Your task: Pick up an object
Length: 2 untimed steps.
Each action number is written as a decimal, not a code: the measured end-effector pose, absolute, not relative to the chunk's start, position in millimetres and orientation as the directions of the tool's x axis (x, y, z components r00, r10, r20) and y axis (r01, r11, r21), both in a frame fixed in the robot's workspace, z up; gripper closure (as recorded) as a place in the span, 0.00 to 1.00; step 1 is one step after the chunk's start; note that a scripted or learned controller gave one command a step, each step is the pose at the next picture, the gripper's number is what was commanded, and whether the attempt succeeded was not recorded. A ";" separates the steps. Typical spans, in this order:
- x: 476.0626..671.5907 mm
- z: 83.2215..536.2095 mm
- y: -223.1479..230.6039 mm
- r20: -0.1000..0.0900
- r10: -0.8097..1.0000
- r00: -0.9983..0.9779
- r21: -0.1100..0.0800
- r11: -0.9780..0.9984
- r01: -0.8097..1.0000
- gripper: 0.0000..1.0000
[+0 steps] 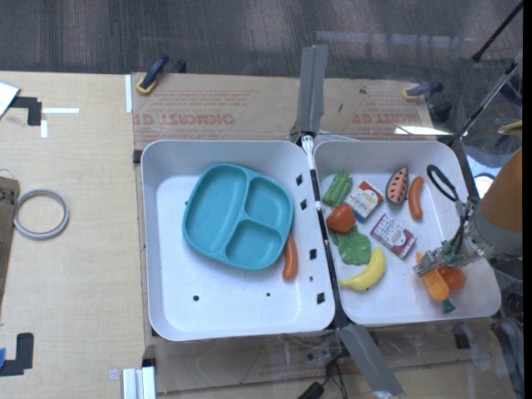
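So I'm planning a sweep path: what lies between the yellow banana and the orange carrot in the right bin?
Camera view: bare white bin floor between yellow banana and orange carrot.

Bins (166, 306): smooth white plastic, slight sheen. Teal divided plate (238, 216): matt plastic. Banana (366, 274) and other toy food: glossy plastic. Bench (75, 306): pale wood. Cardboard sheet (216, 110) at 12 o'clock: matt.

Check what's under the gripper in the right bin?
The gripper sits over an orange carrot-like toy near the right bin front corner. Its green tip pokes out; the part beneath the fingers is covered.
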State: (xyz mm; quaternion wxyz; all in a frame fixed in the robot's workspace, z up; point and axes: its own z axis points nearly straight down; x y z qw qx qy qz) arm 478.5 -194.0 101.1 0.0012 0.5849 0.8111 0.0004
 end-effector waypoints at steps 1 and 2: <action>487.7 92.5 -211.1 0.010 0.883 -0.469 0.005 0.469 0.883 1.00; 552.3 203.8 -182.5 -0.001 0.986 -0.169 -0.001 0.169 0.986 1.00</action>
